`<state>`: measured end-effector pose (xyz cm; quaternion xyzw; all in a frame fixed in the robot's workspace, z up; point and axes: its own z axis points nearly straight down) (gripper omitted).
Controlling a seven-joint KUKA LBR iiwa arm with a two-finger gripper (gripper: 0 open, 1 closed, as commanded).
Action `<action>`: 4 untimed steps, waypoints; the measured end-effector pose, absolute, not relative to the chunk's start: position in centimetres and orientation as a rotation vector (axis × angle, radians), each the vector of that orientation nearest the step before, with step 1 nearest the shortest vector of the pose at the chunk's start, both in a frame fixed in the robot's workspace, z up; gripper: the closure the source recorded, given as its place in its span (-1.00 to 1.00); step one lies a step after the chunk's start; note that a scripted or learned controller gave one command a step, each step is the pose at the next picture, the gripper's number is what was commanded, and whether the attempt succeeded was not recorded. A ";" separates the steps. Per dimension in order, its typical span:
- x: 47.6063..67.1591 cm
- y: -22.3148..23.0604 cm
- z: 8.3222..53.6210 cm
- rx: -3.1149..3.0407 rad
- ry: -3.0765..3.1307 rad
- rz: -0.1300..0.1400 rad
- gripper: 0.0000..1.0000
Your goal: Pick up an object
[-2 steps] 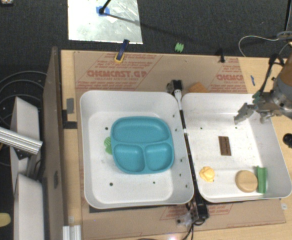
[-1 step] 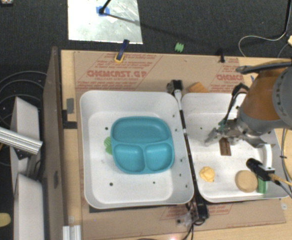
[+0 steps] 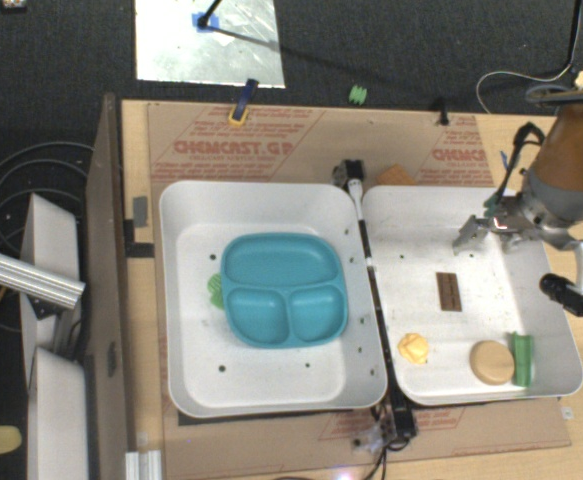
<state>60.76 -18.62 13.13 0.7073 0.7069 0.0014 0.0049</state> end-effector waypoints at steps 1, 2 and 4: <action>58.7 -13.1 8.3 2.216 2.231 0.001 -1.00; 56.1 -14.2 8.4 2.222 2.223 -0.002 -1.00; 56.3 -17.1 9.6 2.216 2.221 0.005 1.00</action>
